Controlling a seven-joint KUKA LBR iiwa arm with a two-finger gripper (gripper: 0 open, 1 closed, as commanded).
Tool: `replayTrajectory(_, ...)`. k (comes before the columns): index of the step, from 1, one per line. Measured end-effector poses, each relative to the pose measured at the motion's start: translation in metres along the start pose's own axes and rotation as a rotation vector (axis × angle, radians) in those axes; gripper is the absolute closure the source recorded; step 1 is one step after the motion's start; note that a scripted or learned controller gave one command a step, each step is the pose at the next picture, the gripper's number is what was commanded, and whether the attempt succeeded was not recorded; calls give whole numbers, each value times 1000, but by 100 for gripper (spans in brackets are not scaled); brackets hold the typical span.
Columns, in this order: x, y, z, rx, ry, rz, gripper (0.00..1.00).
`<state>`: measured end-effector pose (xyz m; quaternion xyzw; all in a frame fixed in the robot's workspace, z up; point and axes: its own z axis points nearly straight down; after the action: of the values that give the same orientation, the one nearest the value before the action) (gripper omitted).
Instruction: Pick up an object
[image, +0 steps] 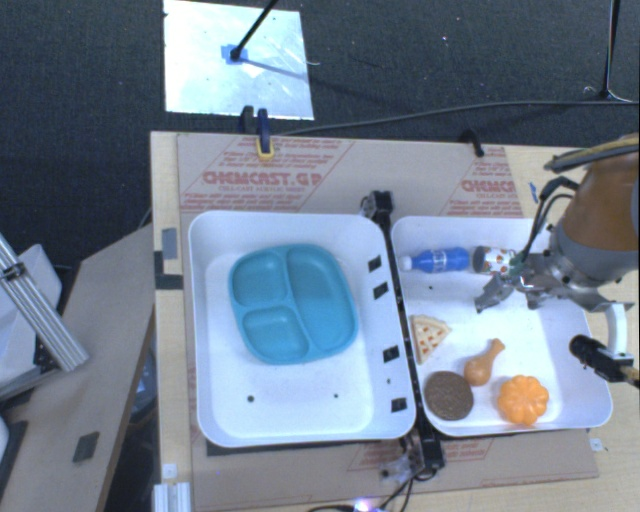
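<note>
So the gripper (497, 293) is hovering low over the right bin (575, 330), and I honestly can't tell how its jaws stand; the metal bits at the tip blur together, and nothing shows clearly between them. Using that right bin as the landmark: the gripper sits over its upper middle, just below and beside a small bottle with a dark cap (492, 260) lying on its side near the bin's far wall. Touching or nearly touching that one, further toward the bin's left end, there's a blue bottle (438, 260), also lying down, white cap pointing at the divider.

The rest of the pickable stuff is in the near half of the same bin. A pizza slice (428, 337) lies at the left side right by the divider. Below it, in the near-left corner, sits a round brown cookie-looking thing (449, 395). An orange-tan drumstick (484, 362) lies just beside the cookie, up and to the right. A little orange pumpkin (523, 399) sits near the front wall, right of the drumstick.

The arm (600, 225), grey with its orange band, hangs over the bin's right end.

Left of the right bin is the left bin (290, 400), holding a teal divided plate (293, 303).
</note>
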<state>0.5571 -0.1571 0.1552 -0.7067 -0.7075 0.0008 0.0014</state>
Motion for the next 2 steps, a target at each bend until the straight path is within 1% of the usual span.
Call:
replayTrajectory(1, 2, 8, 59, -1, 0, -1, 0)
replayTrajectory(2, 1, 9, 46, -6, -2, 0, 100)
